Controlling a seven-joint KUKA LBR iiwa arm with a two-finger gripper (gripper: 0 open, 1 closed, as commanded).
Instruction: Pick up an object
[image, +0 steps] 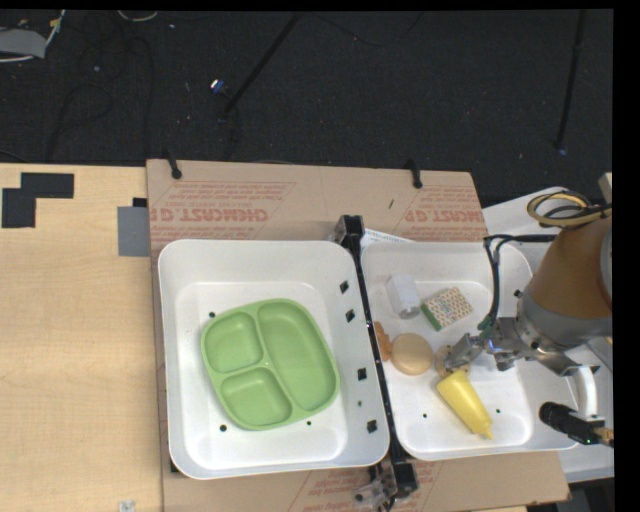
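Nothing is lifted yet, by the look of it: every object lies on the floor of the right bin (455, 445), so the pick is all still to come. The gripper (468, 352) is down low in that bin, arm reaching in from three o'clock, and its tip sits between the tan ball (411, 354) at its nine o'clock and the yellow cone (466, 402) at its six, just beside both. Whether it is spread or closed, I cannot tell; it's a dark metallic tangle from here.

The ball is round and matte. The cone is smooth, plastic-looking, tapering toward five o'clock. At the gripper's eleven o'clock lie a speckled, sponge-like block (446, 307) and a small pale cup-like piece (403, 296). Over in the left bin (190, 270), a glossy green divided plate (268, 363) with three compartments.
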